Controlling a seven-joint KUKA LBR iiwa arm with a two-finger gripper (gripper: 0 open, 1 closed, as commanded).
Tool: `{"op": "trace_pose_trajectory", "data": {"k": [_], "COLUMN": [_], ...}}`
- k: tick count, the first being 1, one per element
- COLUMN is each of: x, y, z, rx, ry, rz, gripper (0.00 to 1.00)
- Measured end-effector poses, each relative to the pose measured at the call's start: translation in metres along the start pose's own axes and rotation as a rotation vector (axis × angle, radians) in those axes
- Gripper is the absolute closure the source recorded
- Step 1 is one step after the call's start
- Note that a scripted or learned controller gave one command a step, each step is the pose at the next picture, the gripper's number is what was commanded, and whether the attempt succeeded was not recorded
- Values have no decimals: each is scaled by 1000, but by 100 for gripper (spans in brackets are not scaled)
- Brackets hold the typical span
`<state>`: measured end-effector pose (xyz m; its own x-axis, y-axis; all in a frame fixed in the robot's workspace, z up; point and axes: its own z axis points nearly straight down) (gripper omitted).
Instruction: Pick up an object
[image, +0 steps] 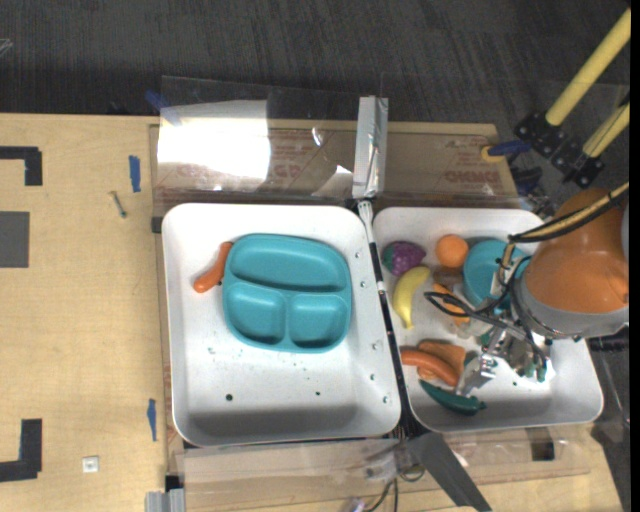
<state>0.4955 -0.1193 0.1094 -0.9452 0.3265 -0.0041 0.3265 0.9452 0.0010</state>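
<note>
Orange-banded arm leans into the right bin, gripper low over an orange carrot, closure unclear.

Grey arm with a broad orange band; black cables; metallic silver gripper.

Orange carrot lies flat in right bin, beside dark-green piece.

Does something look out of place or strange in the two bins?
Yes, slightly. An orange carrot-like toy in the left bin lies half tucked under the teal divided plate's edge. In the right bin the toys are crowded together near the hand.
</note>
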Motion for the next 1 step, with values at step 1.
{"op": "trace_pose_trajectory", "data": {"k": [1], "x": [-58], "y": [41], "z": [21], "rx": [-3], "ry": [-4], "rz": [222], "gripper": [0]}}
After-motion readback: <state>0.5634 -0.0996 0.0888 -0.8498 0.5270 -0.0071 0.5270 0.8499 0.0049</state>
